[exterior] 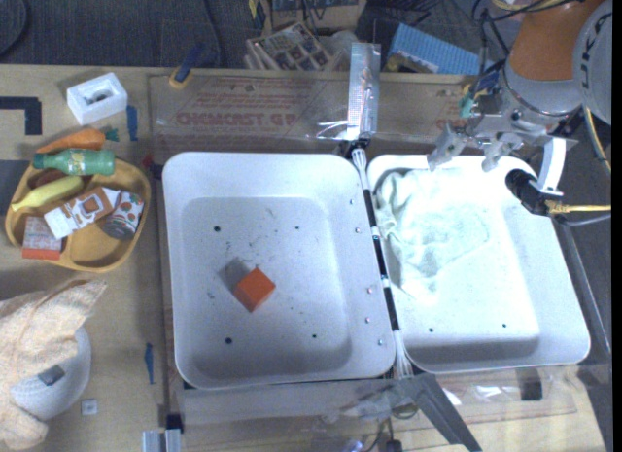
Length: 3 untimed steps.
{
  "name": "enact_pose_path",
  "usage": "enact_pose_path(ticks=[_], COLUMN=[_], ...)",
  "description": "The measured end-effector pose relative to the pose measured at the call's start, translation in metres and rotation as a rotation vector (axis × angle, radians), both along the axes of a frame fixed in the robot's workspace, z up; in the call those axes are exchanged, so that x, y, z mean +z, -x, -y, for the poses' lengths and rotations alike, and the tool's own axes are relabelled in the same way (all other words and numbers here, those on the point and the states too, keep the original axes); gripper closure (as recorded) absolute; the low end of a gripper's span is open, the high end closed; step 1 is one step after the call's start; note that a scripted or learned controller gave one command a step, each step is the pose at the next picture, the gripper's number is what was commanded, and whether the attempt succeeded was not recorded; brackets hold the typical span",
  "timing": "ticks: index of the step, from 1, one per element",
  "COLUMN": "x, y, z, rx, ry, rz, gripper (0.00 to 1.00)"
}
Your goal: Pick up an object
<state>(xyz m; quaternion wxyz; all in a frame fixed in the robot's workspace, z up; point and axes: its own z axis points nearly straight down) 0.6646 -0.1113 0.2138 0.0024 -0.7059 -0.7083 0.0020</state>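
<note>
An orange cube [256,289] lies in the left white bin [194,197], a little left of its middle, with a small grey patch just beside it. A pale, crumpled cloth [428,226] covers the far left part of the right bin [544,314]. My gripper [466,156] hangs over the right bin's far edge, above the cloth's far end. Its two fingers [440,153] are spread apart with nothing between them, so it is open. The grey arm with its orange band [559,13] comes in from the upper right.
A wooden bowl [136,241] of toy food and a green bottle sits left of the bins. A white box [97,97] lies at the far left, a beige cloth [44,338] at the lower left. A clear plastic panel [262,110] stands behind the bins.
</note>
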Motion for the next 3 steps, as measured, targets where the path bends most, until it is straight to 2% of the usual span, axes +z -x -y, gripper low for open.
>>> enact_pose_path(ticks=[1, 2, 3], x=[-0.115, -0.034, -0.118], y=[-0.002, 0.011, -0.002], z=[-0.001, 0.052, -0.002], rx=[0.127, 0.093, 0.171], ry=[0.001, 0.002, 0.0], rz=[0.007, 0.006, 0.002], gripper=[0.0, 0.0, 0.0])
